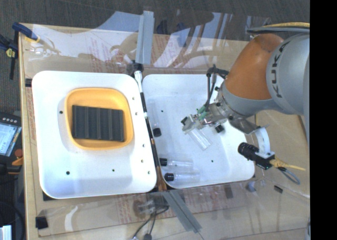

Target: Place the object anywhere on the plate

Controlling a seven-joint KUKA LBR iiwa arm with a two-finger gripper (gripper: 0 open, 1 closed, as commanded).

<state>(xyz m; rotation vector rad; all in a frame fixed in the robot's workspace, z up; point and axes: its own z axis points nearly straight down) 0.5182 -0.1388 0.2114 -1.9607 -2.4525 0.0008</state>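
Yellow rimmed plate with dark ribbed centre [98,121] in left white bin [47,170], gripper [199,124] mid right white bin [168,91], possibly touching clear plastic tube [200,138], finger state unclear, floor open toward bin's left wall.

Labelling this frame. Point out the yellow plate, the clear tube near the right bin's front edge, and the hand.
yellow plate [97,97]: camera view, its bare upper rim.
clear tube [181,167]: camera view, mid-body.
hand [196,123]: camera view, between its fingertips.
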